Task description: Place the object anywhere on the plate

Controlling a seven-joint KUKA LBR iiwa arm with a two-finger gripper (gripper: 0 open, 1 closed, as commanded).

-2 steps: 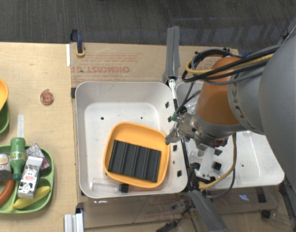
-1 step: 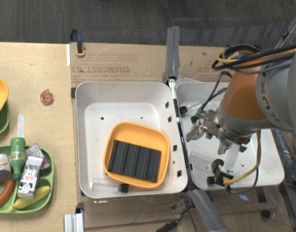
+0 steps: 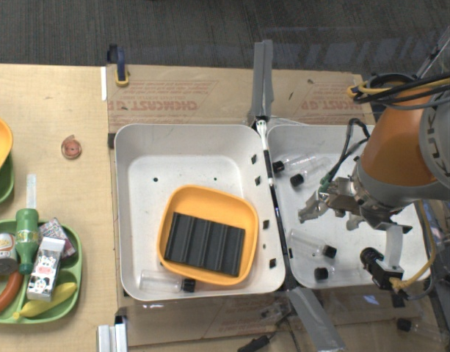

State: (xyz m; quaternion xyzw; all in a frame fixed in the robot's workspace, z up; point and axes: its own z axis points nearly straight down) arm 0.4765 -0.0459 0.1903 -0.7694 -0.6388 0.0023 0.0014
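Observation:
An orange-yellow plate (image 3: 208, 200) lies in the left bin (image 3: 136, 196), towards its front right. A black ridged slab (image 3: 207, 243) rests flat on the plate and covers most of its middle. My gripper (image 3: 313, 210) hangs low over the middle of the right bin (image 3: 305, 141), pointing left, with the arm's orange band (image 3: 392, 156) above it. Clear tubes with black caps lie around it: one (image 3: 296, 162) behind it and one (image 3: 311, 245) in front of it. I see nothing between the gripper's tips.
Another clear capped tube (image 3: 163, 281) lies in the left bin just in front of the plate. A small black cap (image 3: 321, 273) sits near the right bin's front wall. A green tray of toy food (image 3: 35, 270) stands on the bench at far left.

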